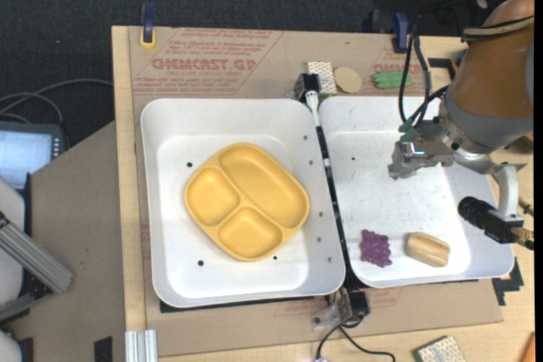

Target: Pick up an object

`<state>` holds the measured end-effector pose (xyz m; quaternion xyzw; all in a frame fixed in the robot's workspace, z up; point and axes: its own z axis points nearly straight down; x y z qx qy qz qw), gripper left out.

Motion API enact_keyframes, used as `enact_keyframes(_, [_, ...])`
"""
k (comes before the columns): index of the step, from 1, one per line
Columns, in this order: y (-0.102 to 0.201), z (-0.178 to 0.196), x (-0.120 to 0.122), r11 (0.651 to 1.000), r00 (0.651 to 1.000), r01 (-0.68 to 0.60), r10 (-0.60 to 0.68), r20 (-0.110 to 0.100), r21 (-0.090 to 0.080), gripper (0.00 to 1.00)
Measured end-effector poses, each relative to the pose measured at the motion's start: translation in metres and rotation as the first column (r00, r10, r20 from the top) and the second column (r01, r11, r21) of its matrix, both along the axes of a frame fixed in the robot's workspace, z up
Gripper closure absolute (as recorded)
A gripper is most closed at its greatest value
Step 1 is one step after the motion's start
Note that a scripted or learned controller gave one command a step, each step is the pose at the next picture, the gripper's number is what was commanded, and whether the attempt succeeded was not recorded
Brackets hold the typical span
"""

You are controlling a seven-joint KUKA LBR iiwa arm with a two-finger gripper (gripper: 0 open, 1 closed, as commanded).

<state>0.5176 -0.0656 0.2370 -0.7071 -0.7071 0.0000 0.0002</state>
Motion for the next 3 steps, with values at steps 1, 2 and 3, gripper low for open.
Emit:
enact_keyframes(1, [0.007,0.004,-0.001,1.0,1.0,-0.001,0.001,0.001,0.0,1.0])
enact_keyframes(2, [-0.006,0.01,0.008,1.0,1.0,0.001,-0.001,0.004,-0.002,1.0])
enact_keyframes(3, [0.0,-0.001,-0.011,1.0,1.0,0.001,-0.001,-0.004,0.001,1.0])
